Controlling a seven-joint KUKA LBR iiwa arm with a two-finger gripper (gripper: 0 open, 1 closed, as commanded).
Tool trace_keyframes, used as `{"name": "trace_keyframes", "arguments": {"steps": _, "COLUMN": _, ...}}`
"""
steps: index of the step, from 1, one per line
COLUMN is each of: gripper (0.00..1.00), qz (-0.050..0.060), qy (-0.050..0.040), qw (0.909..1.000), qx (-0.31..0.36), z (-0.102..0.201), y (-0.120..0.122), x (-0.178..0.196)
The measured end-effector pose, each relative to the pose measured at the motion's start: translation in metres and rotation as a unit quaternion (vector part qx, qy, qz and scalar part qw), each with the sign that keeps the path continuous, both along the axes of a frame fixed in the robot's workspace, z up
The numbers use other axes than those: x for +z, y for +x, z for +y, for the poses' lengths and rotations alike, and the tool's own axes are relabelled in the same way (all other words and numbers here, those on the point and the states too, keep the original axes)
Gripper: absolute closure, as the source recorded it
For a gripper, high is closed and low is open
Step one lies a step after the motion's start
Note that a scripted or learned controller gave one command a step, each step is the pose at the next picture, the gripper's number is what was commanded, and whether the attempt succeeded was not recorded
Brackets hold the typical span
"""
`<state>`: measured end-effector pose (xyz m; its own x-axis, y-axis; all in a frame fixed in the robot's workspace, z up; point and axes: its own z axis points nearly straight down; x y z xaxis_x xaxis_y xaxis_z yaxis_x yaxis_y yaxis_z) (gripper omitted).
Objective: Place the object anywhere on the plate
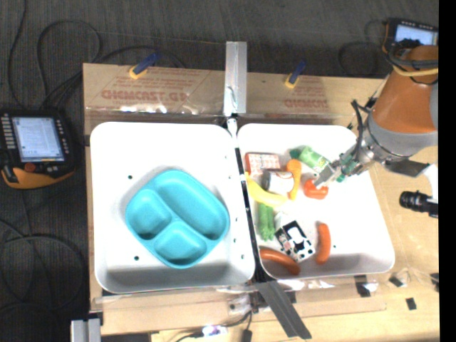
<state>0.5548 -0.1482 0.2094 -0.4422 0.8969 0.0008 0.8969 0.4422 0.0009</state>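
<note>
A turquoise divided plate (pixel 178 217) lies in the left bin (pixel 114 148), with nothing on it. The right bin (pixel 363 219) holds several toy foods. My gripper (pixel 324 177) reaches in from the right and hangs low over the upper middle of that bin. Its tip is just above and to the right of a small red-orange piece (pixel 313 189), touching it or nearly so. A green piece (pixel 307 154) lies just behind the gripper, and an orange carrot-like piece (pixel 293 169) lies to its left.
Left of the gripper are a red-and-white box (pixel 261 162), a yellow banana (pixel 265 195) and a green cucumber (pixel 265 222). Toward the front lie a black-and-white cube (pixel 296 239), an orange sausage (pixel 323 242) and a red one (pixel 279 259). A metal divider (pixel 236 84) stands between the bins.
</note>
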Motion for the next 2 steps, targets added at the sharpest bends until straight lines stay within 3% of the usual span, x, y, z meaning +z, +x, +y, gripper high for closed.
{"name": "trace_keyframes", "arguments": {"steps": 1, "gripper": 1.0, "qz": 0.001, "qy": -0.0004, "qw": 0.9998, "qx": 0.02, "z": 0.098, "y": 0.011, "x": -0.027}}
{"name": "trace_keyframes", "arguments": {"steps": 2, "gripper": 1.0, "qz": 0.002, "qy": -0.0001, "qw": 0.9996, "qx": -0.029, "z": 0.104, "y": -0.016, "x": -0.027}}
